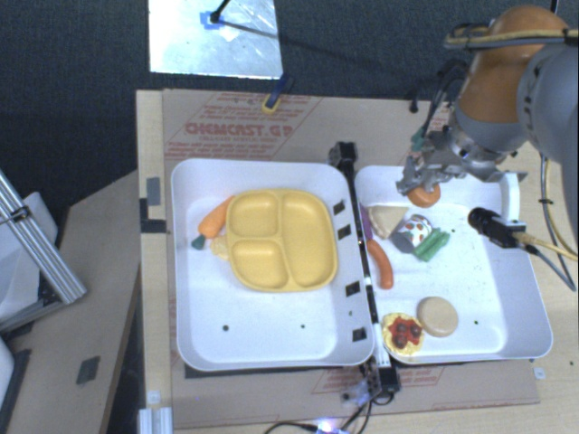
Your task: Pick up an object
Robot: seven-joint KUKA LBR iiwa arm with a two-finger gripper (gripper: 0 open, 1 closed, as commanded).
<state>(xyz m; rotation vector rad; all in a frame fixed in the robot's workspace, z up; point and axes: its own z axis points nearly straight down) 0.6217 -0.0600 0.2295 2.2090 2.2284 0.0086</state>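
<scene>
Pincer (421, 186) hanging over right bin's (525, 319) far end, clamping an orange round piece (422, 193), just beyond cream wedge (387, 218).

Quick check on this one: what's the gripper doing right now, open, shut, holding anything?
Gripper: over the right bin, shut on a small orange object seen between its fingers.

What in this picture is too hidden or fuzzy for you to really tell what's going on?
- The hand over the right bin: the arm's wrist covers it, so any grip on the small orange object below is unclear.
- The carrot in the left bin: partly hidden under the yellow tray.
- The grey-and-green item: too blurred to identify.
</scene>
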